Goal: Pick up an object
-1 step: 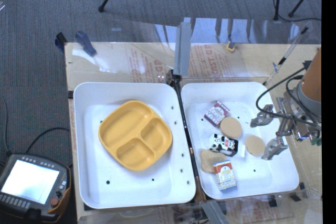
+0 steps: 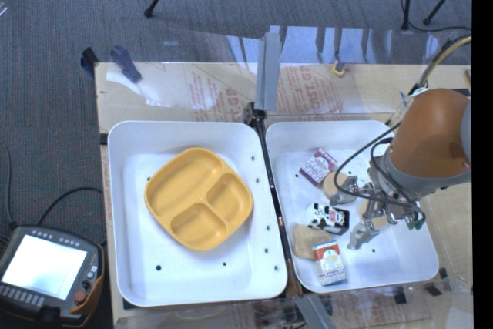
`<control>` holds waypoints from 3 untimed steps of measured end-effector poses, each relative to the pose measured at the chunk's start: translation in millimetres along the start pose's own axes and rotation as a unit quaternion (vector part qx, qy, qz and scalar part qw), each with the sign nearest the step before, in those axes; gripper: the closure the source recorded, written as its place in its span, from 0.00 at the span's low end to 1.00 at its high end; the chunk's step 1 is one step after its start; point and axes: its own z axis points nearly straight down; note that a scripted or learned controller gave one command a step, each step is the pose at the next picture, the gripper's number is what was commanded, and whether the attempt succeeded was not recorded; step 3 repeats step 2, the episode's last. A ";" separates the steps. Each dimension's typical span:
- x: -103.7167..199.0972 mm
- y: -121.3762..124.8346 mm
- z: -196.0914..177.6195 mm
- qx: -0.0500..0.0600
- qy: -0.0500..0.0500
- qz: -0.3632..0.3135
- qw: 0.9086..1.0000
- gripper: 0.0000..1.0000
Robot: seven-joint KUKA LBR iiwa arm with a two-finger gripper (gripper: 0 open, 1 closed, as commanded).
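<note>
We see the tool (image 2: 362, 233) low in the right bin (image 2: 420, 262) with open, empty fingers, the black-and-white object (image 2: 330, 217) just beside it to its left, grasp not yet made.

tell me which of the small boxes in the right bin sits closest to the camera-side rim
The orange-and-white box. It lies at the bin's near edge, below the gripper. The maroon box lies toward the far side, and the black-and-white one sits between them.
</note>
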 end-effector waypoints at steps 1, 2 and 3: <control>-5.4 2.2 -15.7 0.002 -0.007 -0.005 1.000 1.00; 3.5 42.8 -131.8 0.005 -0.010 -0.121 0.993 1.00; 3.5 42.8 -131.8 0.005 -0.010 -0.121 0.993 1.00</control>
